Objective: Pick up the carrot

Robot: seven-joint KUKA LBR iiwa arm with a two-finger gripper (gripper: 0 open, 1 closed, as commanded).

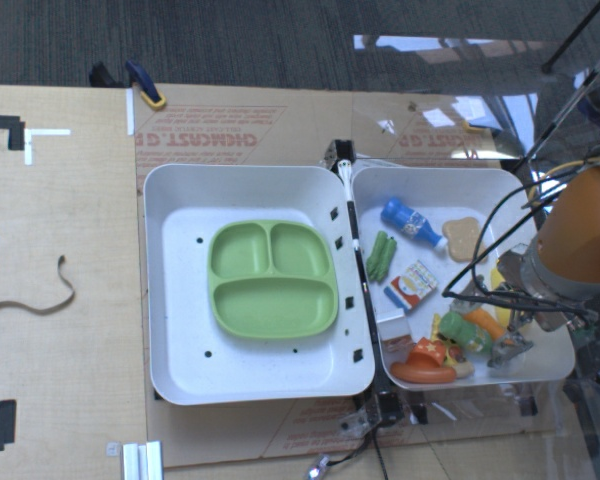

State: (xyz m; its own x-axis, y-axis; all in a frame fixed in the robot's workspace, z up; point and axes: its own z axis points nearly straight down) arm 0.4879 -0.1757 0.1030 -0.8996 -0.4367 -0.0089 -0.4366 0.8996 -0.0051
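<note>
carrot (485, 320) is located in right bin (420, 180), near front-right corner, amid a toy pile. gripper (510, 346) is seen just beside it, at approx. 4 o'clock. carrot long axis cannot be determined. gripper state: cannot be told; no obj. seen held.

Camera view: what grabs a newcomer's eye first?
The green plate with three compartments, sitting alone in the left bin. Next, the toy food crowded into the right bin: a blue bottle, green pod, bread slice and a red-orange jumble at its near edge. The arm looms over that bin's right side, its gripper low beside the jumble.
</note>
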